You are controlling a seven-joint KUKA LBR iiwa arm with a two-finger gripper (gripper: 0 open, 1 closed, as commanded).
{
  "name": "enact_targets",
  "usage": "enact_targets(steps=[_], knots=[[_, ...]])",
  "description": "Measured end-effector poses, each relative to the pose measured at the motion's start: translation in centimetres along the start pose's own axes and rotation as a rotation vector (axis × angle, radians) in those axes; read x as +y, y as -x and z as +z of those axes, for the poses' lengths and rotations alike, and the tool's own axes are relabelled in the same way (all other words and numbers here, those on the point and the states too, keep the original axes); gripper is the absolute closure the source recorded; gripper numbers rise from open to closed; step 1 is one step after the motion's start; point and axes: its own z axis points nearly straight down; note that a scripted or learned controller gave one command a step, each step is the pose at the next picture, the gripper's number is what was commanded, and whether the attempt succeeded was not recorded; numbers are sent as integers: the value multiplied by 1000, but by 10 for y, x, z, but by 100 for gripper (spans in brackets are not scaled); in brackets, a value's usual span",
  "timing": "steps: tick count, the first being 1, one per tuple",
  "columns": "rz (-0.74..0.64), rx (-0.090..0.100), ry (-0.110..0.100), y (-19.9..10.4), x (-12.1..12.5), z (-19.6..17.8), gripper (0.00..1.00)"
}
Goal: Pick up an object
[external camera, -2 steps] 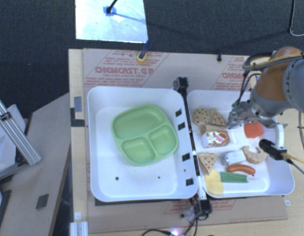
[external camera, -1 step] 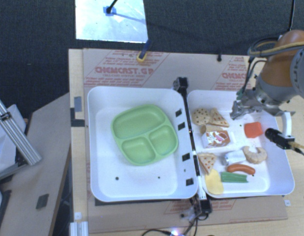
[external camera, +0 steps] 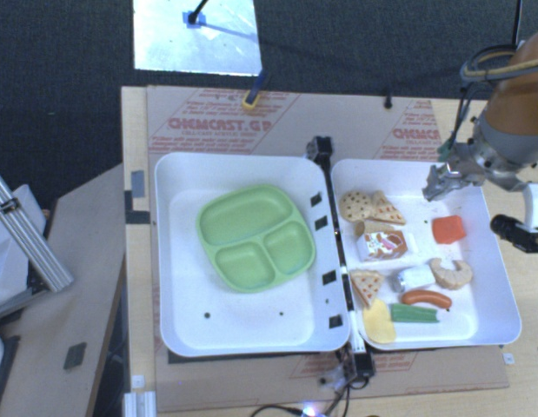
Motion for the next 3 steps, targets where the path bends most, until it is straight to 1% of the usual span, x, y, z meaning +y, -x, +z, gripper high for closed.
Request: enact_targets(steps=[1, 2, 3], knots=[[-1, 0, 0, 0, 1, -17, 100], [-7, 3, -2, -59, 2, -22, 100], [-3, 1, -2, -72, 15, -7, 100]])
